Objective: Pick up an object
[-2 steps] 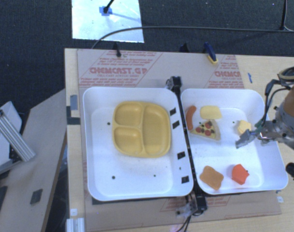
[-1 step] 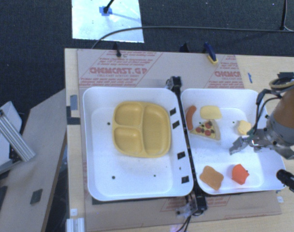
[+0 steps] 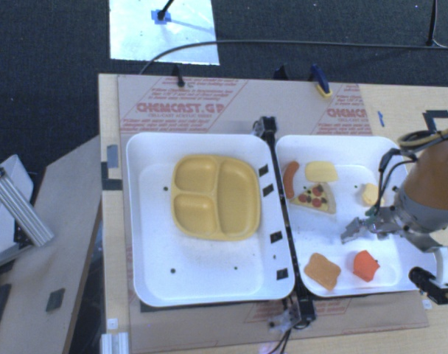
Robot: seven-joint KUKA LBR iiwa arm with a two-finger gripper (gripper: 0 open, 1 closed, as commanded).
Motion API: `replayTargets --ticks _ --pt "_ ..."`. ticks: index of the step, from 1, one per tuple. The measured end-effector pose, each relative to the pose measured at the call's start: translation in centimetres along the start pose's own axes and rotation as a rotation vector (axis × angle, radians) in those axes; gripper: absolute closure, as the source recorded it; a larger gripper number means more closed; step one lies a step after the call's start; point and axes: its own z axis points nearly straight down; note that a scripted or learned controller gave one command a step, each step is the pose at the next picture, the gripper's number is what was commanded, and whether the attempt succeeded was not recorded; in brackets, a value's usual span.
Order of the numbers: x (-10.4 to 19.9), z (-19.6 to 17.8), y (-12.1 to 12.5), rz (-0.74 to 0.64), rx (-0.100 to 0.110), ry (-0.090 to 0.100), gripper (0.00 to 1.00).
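Table [image 3: 209, 98]: brown board sheet, red "CHEMCAST GP" print along far edge. Two shallow white bins, glossy plastic. Left bin [image 3: 147, 220]: yellow divided plate [image 3: 215, 198], three compartments, rounded corners. Right bin [image 3: 342, 150]: toy food – pizza slice [image 3: 316, 196] near middle, red sausage [image 3: 290, 179] by left wall, yellow block [image 3: 321, 171] behind pizza, orange toast piece [image 3: 323, 271] and red lump [image 3: 365, 265] along near edge, small pale piece [image 3: 370, 193]. Claw [image 3: 354, 231] low over right bin floor, above red lump, metal fingers slightly parted, nothing between them.
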Motion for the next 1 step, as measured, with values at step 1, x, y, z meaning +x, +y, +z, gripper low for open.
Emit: replayTargets --ticks 1 --pt "0.01 2.03 0.07 0.0 -0.002 -0.001 0.0"
